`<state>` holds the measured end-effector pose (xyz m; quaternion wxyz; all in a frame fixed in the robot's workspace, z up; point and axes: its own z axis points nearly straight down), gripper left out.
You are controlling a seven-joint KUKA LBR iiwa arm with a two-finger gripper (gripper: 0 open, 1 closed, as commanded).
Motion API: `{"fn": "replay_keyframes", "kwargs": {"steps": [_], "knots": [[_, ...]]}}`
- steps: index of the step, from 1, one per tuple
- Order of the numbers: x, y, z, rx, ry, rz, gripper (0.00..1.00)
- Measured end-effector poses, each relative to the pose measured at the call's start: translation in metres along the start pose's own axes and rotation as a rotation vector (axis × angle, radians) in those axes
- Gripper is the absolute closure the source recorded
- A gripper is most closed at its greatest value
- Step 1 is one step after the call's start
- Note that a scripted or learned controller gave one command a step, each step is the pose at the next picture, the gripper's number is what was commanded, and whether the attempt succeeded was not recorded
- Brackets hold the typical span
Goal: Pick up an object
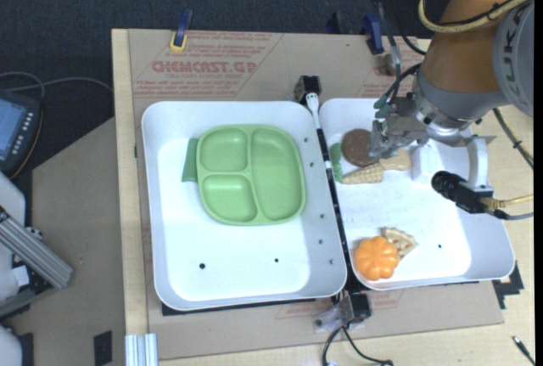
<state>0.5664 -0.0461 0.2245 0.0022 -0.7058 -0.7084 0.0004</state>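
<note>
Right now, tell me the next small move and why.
Probably lower the gripper a little onto the brown round piece. It hangs at the far end of the right bin, right beside that piece and the tan wedge, with nothing visibly held.

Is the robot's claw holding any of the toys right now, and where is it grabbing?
It cannot be told. The gripper is down over the brown round piece and the cone-like toy in the right bin.

The brown board [254,59] under the bins bears red print reading roughly "CHEMCAST G P". Smaller red lines beneath it are too fine to read
</note>
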Motion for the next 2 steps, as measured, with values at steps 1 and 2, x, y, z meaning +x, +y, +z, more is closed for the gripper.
{"fn": "replay_keyframes", "kwargs": {"steps": [1,2], "knots": [[0.052,-0.027,0.007,0.001,0.0,-0.001,1.0],[0.108,-0.049,0.01,0.001,-0.001,-0.002,1.0]]}}
